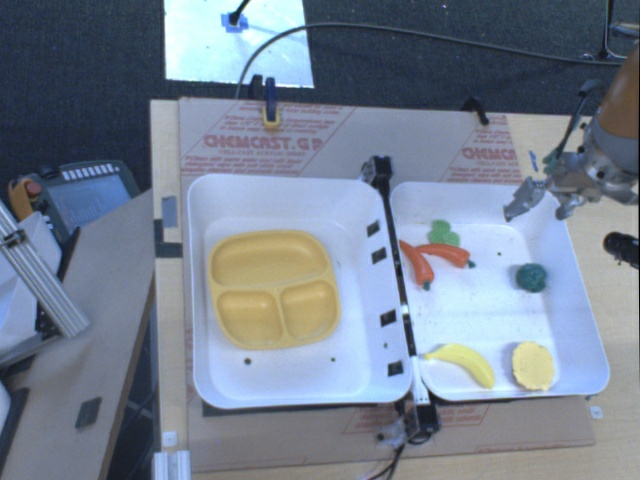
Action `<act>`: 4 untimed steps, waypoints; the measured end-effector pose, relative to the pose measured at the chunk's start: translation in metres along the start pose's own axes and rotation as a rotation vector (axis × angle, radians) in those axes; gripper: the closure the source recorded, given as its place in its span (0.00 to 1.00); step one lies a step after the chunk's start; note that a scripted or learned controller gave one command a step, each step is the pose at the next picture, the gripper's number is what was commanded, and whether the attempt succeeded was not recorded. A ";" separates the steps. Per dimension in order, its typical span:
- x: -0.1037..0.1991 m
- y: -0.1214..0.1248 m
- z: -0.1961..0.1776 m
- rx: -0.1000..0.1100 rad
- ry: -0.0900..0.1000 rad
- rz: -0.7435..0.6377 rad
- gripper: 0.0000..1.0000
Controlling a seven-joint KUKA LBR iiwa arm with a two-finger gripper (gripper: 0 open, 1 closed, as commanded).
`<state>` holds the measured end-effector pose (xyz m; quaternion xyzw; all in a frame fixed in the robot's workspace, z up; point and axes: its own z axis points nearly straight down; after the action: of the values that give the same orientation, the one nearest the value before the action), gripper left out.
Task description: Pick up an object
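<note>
Hovering open-fingered, hand [546,197] over right bin's [590,313] far rim.

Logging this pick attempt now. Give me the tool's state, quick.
Tool: open, holding nothing; it hangs above the upper right corner of the right bin, apart from the teal ball and the other items.

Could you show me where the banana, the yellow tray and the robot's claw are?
banana [462,362], camera view, middle of its curve.
yellow tray [272,288], camera view, ridge between its compartments.
gripper [546,200], camera view, midway between its fingertips.
</note>
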<state>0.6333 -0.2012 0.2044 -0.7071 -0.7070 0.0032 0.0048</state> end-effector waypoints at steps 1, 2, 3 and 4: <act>0.001 0.003 -0.009 -0.013 -0.003 -0.003 0.00; 0.003 0.005 0.053 -0.010 -0.002 -0.004 0.00; -0.002 0.008 0.113 -0.009 -0.002 -0.002 0.00; -0.002 0.009 0.119 -0.013 -0.003 -0.005 0.00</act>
<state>0.6410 -0.2029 0.0852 -0.7055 -0.7087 -0.0003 -0.0008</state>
